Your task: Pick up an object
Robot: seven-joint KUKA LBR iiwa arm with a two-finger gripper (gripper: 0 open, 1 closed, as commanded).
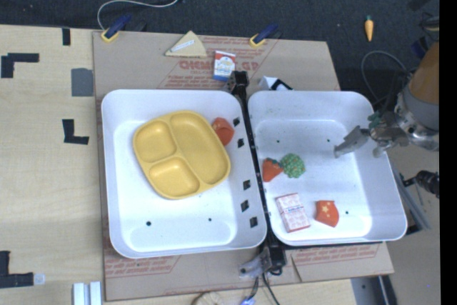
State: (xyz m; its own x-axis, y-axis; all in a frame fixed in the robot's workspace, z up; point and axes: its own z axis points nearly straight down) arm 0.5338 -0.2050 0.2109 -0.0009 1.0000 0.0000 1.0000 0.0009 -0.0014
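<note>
Two bins, yellow tray left, broccoli right

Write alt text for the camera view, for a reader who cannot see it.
A grey robot arm reaches from the right, its gripper over the right white bin, nothing visibly between its fingers. That bin holds a green broccoli-like toy, two red pieces and a small carton. The left bin holds a yellow divided plate with a red item beside it.
</note>
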